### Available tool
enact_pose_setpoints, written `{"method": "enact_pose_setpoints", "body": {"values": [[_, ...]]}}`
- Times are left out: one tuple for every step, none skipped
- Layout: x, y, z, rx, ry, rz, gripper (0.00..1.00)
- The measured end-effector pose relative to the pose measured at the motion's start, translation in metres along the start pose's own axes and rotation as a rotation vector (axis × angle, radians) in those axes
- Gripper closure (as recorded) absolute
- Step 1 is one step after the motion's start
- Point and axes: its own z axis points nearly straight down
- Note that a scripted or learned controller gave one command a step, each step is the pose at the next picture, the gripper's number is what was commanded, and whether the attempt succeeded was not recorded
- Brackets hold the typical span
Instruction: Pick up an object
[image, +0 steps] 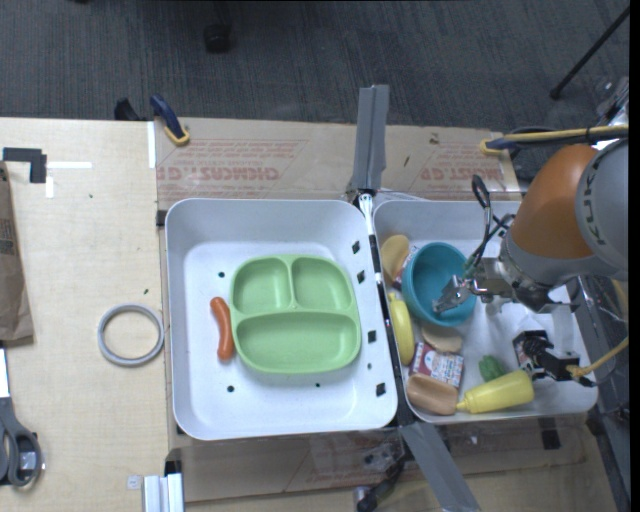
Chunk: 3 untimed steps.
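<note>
Tape ring (131, 333), scissors (18, 455) on bench (80, 250).

Red mirrored lettering on the cardboard sheet (262, 160) behind the bins, not clearly readable

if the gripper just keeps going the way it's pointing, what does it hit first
Probably the blue bowl: the gripper points down and leftward at its inside, apparently already at or just over the rim. Depth is unclear from this slanted view, so whether it already touches cannot be told.

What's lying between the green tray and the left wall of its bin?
An orange toy hot dog lies there, beside the green tray, seen in the camera view.
</note>
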Motion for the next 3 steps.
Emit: {"method": "enact_pose_setpoints", "body": {"values": [[0.023,0.06,-0.002,-0.002,-0.002,-0.024,0.0],[0.018,0.062,-0.016,-0.01,-0.008,-0.019,1.0],[0.092,0.09,-0.111,-0.002,-0.003,0.216,1.0]]}}
